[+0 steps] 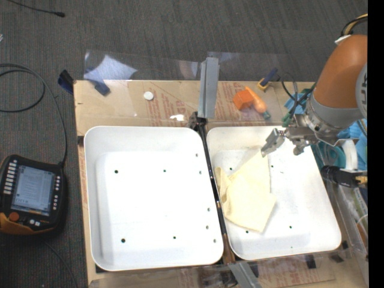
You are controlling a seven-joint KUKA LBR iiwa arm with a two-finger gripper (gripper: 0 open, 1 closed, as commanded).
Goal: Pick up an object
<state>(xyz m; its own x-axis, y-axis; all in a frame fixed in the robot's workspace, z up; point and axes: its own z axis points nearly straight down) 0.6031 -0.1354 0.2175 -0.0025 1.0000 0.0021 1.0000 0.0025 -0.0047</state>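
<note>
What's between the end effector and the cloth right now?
In the camera view, nothing: the end effector hangs over the right bin, with the cloth's upper corner just below it. Only bare white bin floor shows around there.

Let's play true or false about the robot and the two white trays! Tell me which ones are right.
1. A pale yellow cloth lies in the right tray. True.
2. The cloth is red. False: it is pale yellow.
3. The gripper is above the right tray, near the cloth's top corner. True.
4. The cloth lies in the left tray. False: it lies in the right one.
5. The arm has an orange part. True.
</note>
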